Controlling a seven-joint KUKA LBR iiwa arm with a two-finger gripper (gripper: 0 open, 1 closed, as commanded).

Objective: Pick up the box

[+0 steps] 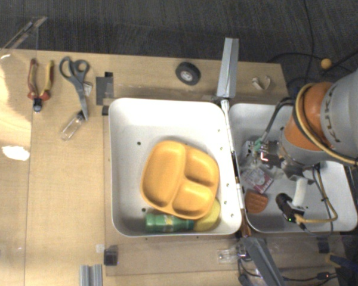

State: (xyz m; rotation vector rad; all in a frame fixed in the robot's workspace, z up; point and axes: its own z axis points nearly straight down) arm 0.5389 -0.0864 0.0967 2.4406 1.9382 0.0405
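Lying at far left on the tabletop (pixel 59 207): red-handled pliers (pixel 39 83), then grey-handled scissors (pixel 77 79), with a small clear item (pixel 71 127) just below the blades. Next, a small black block (pixel 105 87) near the upper left corner of the left bin (pixel 125 159).

Inside the left bin: green bottle (pixel 164 222) on its side along the near wall, partly covered by a large yellow sectioned tray (pixel 180 179), tilted and taking up most of the floor. Under the tray's right corner, a pale yellow object (pixel 210 218), mostly hidden.

Beyond the bins: black tape roll (pixel 188 73) and an upright grey metal bar (pixel 228 67) above the shared wall.

Inside the right bin (pixel 340 207), left part: clear box (pixel 256 176), crumpled-looking with a pink patch, close against the dividing wall. Just below and touching or nearly so, an orange-brown round object (pixel 256 202).

Directly over the box's upper edge: claw (pixel 264 154), low in the bin. Opening cannot be told, nor any hold on the box; contact unclear. To the right, the grey arm (pixel 328 118) with its orange band, covering the bin's upper right.
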